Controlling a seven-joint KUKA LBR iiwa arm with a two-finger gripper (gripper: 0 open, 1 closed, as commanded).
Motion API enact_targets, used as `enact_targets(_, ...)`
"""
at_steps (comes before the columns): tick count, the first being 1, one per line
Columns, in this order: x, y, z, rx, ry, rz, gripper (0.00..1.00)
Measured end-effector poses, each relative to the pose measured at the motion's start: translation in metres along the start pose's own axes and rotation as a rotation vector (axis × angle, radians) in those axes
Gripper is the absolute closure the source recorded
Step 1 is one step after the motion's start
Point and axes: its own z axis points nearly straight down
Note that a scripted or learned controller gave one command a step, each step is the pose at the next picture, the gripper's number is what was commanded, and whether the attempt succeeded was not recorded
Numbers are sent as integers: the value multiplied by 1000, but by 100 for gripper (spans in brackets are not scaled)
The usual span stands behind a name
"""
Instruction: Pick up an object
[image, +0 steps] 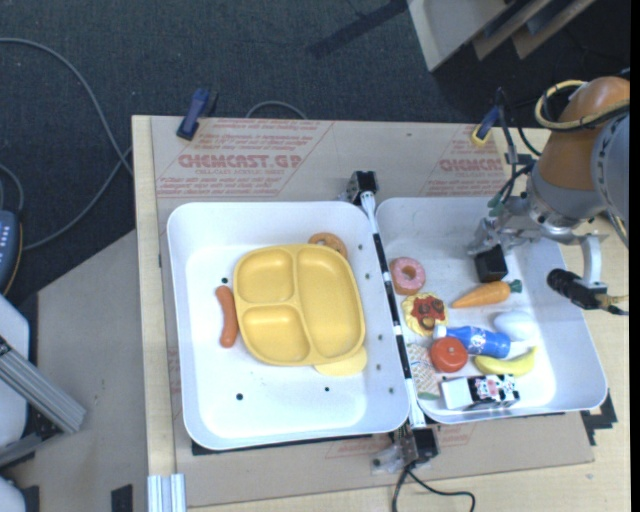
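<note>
My gripper (490, 263) hangs low in the back part of the right bin (570, 395), its dark tip just above and behind an orange carrot (484, 294). To its left lies a pink donut (407, 273). Nearer the front are a red and yellow toy (427, 311), a blue bottle (476, 340), a red tomato (449, 353), a banana (505, 362) and a black and white box (480, 391). Nothing is visibly held in the gripper.
The left bin (200, 400) holds a yellow divided plate (298, 303), a red sausage (227, 316) on its left and a brown ring (327, 242) behind it. A black clip (361, 184) sits where the bins meet. A white lump (515, 323) lies right of the bottle.
</note>
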Motion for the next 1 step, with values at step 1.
enact_targets(1, 52, 10, 7, 5, 4, 0, 100)
